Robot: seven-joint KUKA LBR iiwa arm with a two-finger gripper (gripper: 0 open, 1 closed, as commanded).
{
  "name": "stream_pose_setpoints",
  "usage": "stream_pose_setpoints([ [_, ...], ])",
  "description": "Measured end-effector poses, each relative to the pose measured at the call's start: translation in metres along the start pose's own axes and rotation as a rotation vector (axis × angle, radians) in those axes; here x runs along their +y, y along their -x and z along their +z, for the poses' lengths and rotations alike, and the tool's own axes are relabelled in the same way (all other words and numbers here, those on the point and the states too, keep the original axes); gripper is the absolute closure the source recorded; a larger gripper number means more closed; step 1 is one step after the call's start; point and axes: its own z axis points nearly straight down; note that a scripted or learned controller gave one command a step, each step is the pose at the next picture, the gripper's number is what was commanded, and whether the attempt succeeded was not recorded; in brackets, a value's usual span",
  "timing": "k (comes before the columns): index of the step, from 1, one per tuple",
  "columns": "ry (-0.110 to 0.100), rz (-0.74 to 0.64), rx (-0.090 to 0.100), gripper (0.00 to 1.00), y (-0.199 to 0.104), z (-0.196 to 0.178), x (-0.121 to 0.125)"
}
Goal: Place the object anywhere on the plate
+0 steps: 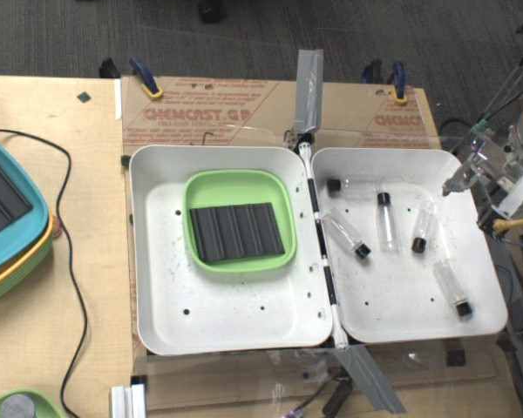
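Camera view: vials (385, 220) lie left of jaws (460, 181), seemingly.

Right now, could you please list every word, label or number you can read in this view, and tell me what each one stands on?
"CHEMCAST GP": red print on the brown masking paper of the sheet behind the left bin; the last letters are unsure.
The same red print repeats at the sheet's right end, cut off by the right bin and not readable.
Smaller red lines around it: too blurred to read.

Cardboard sheet (270, 111), red print "CHEMCAST GP" (repeated, partly hidden)
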Motion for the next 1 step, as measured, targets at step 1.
stream_pose_setpoints([
  [1, -0.001, 0.27, -0.001, 0.0, 0.0239, -0.0266, 0.0122],
])
